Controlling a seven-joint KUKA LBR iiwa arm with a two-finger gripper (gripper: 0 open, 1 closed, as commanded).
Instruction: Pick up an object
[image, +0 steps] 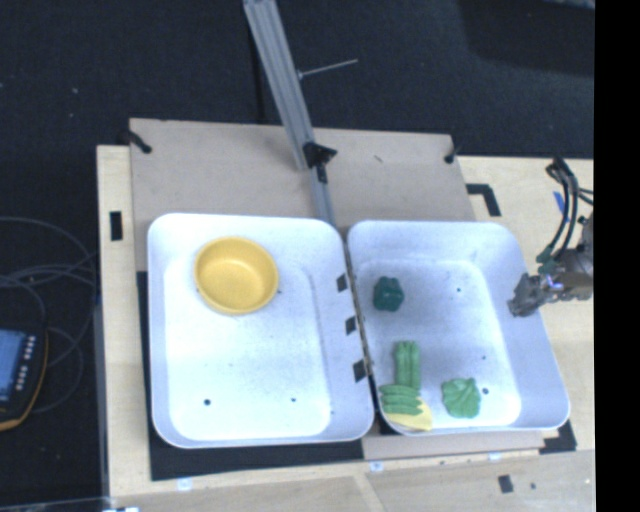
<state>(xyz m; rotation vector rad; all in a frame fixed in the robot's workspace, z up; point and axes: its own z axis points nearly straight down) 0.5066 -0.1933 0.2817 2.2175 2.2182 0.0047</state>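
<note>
While the desk carries two shallow white bins side by side, the left bin holds a yellow bowl in its upper left part, upright and well apart from everything else. The right bin holds four small things: a dark green lump near its upper left, a tall green piece below it, a yellow-green bunch touching that piece's lower end against the bin's lower rim, and a green leafy piece just beside them to the right, apart from both. A grey metal rail runs down at a slant from the top edge of the view to the seam between the bins. Cables loop above the arm's wrist at the far right, where the hand sits at the right bin's outer rim, well apart from all four things inside; whether it is released or clenched cannot be told at this size, and nothing shows between its tips. A dark handheld device with a lit screen lies beyond the desk at the left edge, with thin wires trailing near it.
</note>
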